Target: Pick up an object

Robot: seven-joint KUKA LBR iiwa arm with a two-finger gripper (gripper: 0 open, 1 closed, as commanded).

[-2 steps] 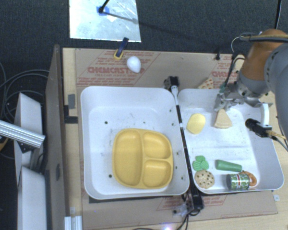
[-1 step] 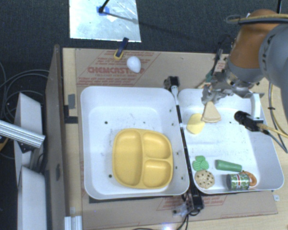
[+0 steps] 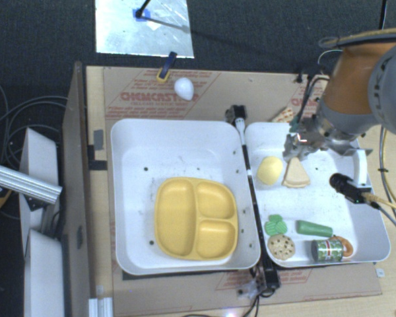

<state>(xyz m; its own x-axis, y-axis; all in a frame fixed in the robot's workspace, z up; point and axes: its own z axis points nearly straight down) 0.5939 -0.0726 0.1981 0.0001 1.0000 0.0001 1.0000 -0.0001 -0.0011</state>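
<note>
My gripper hangs over the back part of the right bin, just above a tan wedge-shaped piece. A pale yellow round fruit lies right beside the wedge, on its left. Near the front of the same bin lie a green leafy piece, a spotted cookie, a green cylinder and a small can with an orange ring behind it. Nothing shows between the gripper and the wedge.
The left bin holds a yellow divided plate. A white egg and a small blue-and-yellow tool lie on the cardboard behind the bins. A tan cracker-like item sits behind the right bin.
</note>
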